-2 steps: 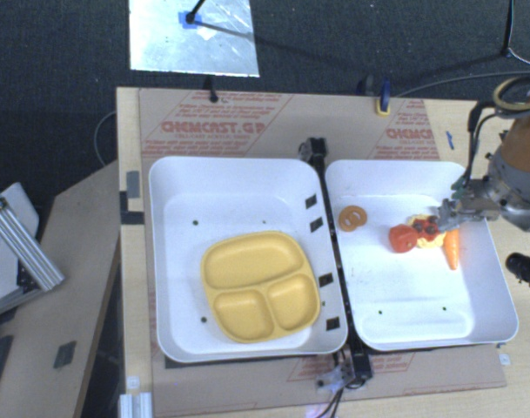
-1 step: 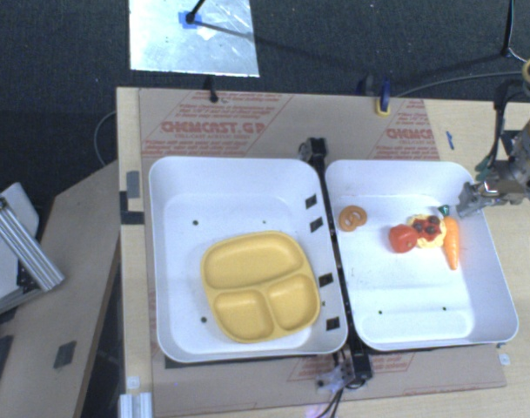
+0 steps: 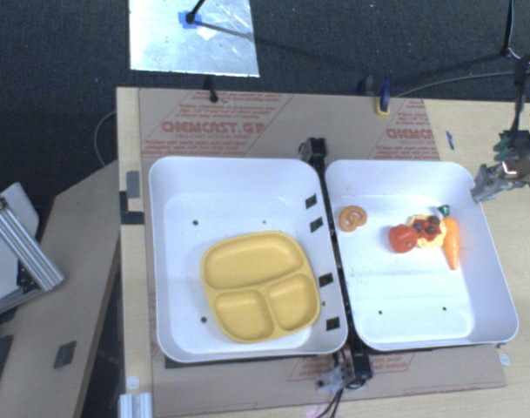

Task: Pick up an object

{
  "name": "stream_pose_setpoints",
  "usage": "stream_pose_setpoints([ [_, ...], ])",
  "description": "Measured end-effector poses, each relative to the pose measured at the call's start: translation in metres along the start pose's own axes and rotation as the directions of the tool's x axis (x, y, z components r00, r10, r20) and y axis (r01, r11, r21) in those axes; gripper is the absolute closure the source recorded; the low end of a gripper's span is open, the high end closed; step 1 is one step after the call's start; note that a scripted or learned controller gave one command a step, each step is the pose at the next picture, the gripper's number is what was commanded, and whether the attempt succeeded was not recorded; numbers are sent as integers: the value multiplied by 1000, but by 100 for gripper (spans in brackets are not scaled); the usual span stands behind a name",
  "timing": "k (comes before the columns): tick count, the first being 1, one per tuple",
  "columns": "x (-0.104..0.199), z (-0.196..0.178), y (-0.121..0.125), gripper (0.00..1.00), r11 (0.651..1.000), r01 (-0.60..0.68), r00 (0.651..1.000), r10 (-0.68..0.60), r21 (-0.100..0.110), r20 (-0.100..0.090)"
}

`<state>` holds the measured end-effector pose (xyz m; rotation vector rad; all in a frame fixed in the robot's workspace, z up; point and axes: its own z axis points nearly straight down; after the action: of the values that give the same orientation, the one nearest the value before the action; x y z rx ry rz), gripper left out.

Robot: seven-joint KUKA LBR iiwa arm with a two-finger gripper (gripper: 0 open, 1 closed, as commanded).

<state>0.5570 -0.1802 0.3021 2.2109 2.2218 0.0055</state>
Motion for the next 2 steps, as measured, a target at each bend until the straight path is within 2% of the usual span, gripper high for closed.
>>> stream_pose_setpoints([
  [1,62,10,-5,100,1000,5,1000,-5,7,-4],
  [2,109,26,-4,100,1000,5,1000,-5,6,-4],
])
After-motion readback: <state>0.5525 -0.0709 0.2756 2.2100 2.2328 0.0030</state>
